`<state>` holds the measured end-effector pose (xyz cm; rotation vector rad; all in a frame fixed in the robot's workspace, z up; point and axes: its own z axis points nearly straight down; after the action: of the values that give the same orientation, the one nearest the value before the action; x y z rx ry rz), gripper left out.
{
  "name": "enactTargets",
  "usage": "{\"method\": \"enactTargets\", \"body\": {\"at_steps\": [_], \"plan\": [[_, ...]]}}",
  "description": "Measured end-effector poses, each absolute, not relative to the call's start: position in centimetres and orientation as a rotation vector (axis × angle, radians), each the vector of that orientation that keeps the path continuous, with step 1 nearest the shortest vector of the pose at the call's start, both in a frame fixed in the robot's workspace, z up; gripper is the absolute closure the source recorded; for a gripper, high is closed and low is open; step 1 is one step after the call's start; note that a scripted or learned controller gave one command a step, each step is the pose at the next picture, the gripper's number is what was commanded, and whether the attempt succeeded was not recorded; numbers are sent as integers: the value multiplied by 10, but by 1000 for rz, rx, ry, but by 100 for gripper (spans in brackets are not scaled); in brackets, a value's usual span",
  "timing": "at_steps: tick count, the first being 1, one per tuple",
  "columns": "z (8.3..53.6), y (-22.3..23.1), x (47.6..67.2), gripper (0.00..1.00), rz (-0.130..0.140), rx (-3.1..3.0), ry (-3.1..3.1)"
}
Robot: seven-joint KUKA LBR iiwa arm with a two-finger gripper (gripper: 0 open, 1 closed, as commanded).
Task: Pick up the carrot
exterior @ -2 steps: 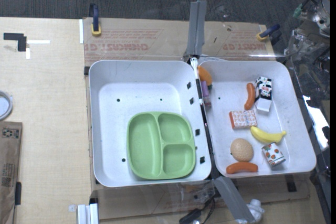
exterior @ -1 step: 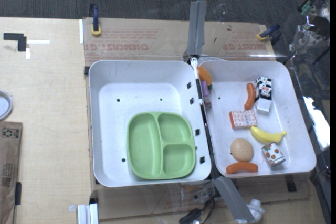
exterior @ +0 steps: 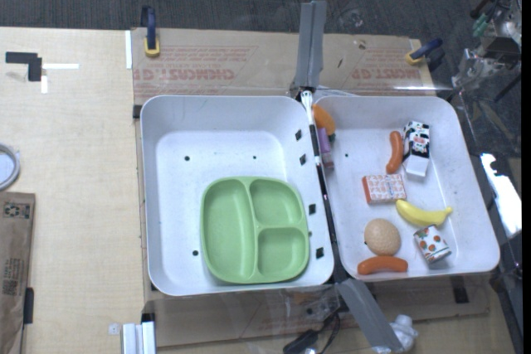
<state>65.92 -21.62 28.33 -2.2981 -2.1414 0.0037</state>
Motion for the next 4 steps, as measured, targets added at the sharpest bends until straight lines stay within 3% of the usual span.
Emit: {"method": "enactTargets", "body": {"at_steps": [3,4], "plan": [[317,-222,660,100,1,-1845,-2546],[232,-182,659,100,2,-1787,-2584]]}}
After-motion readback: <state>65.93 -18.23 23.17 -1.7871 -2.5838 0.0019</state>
